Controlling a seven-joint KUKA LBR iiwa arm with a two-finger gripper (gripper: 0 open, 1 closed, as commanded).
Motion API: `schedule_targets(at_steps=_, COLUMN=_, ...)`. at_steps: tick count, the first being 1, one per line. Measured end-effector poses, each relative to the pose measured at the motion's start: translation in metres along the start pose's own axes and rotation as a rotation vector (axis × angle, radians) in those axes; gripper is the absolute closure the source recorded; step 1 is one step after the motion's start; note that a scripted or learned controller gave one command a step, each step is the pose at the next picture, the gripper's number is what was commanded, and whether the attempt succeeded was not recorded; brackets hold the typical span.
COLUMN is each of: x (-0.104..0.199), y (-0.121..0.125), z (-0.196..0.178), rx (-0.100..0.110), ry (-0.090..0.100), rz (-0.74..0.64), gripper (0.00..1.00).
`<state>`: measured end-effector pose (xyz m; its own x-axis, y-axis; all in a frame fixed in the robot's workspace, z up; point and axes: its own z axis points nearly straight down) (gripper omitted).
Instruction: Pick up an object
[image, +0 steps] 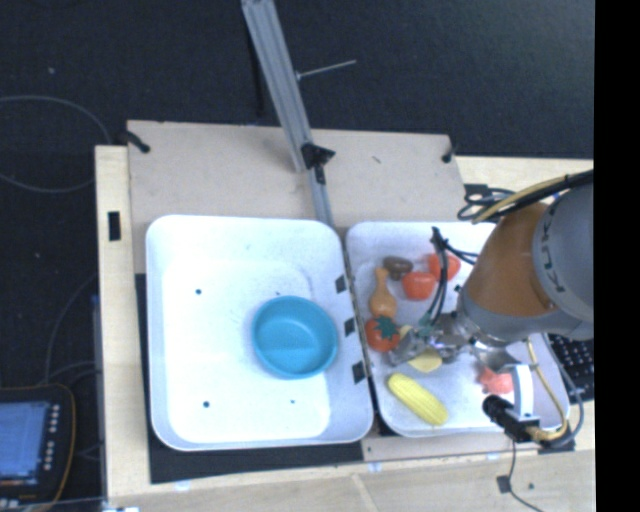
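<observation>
- Camera view: the gripper (420, 345) sat low in the right bin (372, 245) among small toy foods, beside an orange-red piece (380, 333) and above a yellow corn cob (417, 398); its hold could not be told.
- A blue bowl (293, 336) lay in the left bin (200, 250).
- Judgement: a clean pick needed one item centred, neighbours left clear, then a straight lift.

A pale wood desk (115, 300) stands on a dark floor (60, 80), thin cables (50, 100) trailing at left and a lit screen (25, 440) by the desk's lower left corner.
</observation>
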<state>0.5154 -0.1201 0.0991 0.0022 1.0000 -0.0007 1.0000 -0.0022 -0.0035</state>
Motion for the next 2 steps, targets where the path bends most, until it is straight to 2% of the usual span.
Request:
schedule_targets(at_steps=1, x=0.000, y=0.003, z=-0.014, rx=-0.009, ry=0.001, rz=0.009, gripper=1.00)
schedule_targets(at_steps=2, x=-0.006, y=0.001, z=-0.060, rx=-0.009, ry=0.001, rz=0.010, gripper=1.00)
